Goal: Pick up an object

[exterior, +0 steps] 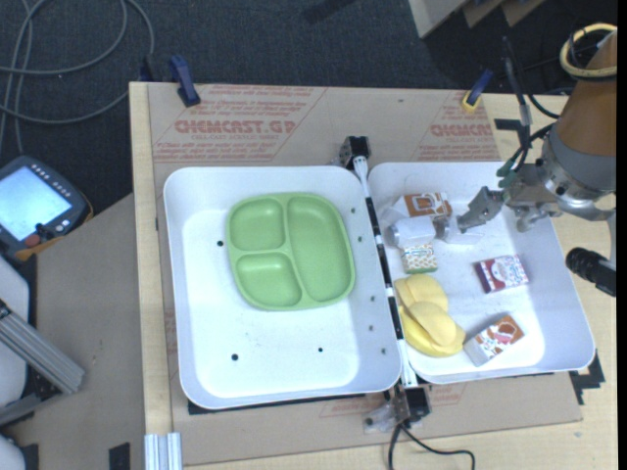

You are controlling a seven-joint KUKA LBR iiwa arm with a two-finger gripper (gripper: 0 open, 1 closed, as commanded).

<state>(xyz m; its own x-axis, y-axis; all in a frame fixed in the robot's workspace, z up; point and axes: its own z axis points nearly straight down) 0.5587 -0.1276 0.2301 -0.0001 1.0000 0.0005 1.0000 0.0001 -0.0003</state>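
Left bin [196, 292] is sitting on the surface [294, 116] carrying a green divided plate [291, 250], three compartments, lying flat and slightly rotated, nothing on it; probably just clutter or a drop target, not the easy pick. Right bin [563, 302] is butting against the left one along the middle seam and holding all the small candidates. Nearest the seam, two yellow banana-like toy pieces [429, 319] are lying against each other at the bin's left wall, low and rounded, so likely slippery for a pinch. Above them a small patterned box [419, 257] is sitting just below a whitish carton [411, 231], with an orange-and-white carton [427, 205] at the top; these three are crowding each other, so a clean grasp there is looking tight. Further right, a dark red-and-white carton [501, 273] is lying on its own mid-bin, and a red-and-white carton [495, 340] is lying tilted near the front wall; both are well apart from neighbours, so better targets. End effector [480, 209] is hanging over the bin's upper part, just right of the orange-and-white carton, nothing between its fingers; can't tell how wide it's set. Nothing lifted yet.
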